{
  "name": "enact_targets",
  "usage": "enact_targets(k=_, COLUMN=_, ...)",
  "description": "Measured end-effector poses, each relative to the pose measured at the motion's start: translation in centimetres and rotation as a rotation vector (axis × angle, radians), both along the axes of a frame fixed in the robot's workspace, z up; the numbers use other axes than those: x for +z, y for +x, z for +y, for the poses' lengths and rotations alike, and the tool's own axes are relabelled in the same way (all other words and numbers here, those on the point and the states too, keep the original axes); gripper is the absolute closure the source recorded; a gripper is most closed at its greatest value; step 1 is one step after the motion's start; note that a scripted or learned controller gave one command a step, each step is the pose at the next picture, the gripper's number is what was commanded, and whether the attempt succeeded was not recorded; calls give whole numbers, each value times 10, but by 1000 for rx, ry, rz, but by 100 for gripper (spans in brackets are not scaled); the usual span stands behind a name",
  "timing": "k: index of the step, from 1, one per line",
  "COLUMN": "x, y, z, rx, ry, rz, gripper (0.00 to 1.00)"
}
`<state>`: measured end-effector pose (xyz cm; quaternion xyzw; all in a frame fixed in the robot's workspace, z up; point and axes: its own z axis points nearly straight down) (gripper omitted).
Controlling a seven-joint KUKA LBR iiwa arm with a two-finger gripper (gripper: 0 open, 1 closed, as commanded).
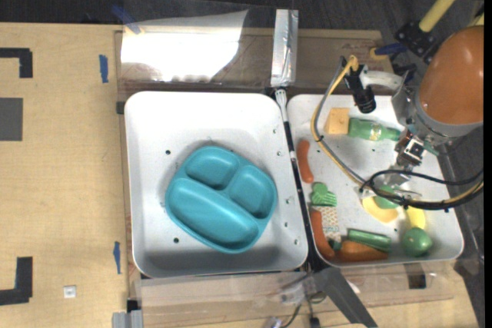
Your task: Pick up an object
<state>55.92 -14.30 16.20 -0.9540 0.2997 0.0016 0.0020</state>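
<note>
The right bin point(453, 242) holds several toy foods. A tan block point(337, 120) and a green bottle point(373, 131) lie at its far side. A red sausage point(305, 161) lies along the left wall, with a small green leafy piece point(324, 196) below it. Near the front are a green cucumber point(367, 236), a carrot point(355, 248), a green ball point(416, 243) and a yellow banana point(416, 219). My gripper point(390, 185) hangs low in the bin, right over a yellow piece point(382, 209). Cables and the wrist cover its tips.
A teal divided plate point(223, 197) lies in the left bin point(146, 134). Black and yellow cables point(332, 142) loop across the right bin. The arm's orange band point(459, 77) stands over the bin's far right corner. Clear plastic sheeting point(184, 46) lies behind the bins.
</note>
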Motion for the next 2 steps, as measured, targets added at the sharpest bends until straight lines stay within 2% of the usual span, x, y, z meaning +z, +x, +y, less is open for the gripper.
enact_targets(k=1, x=31, y=35, z=-72, rx=347, ry=-4, rz=-8, gripper=100)
enact_targets(k=2, x=-26, y=71, z=-77, rx=392, ry=2, rz=-4, gripper=100)
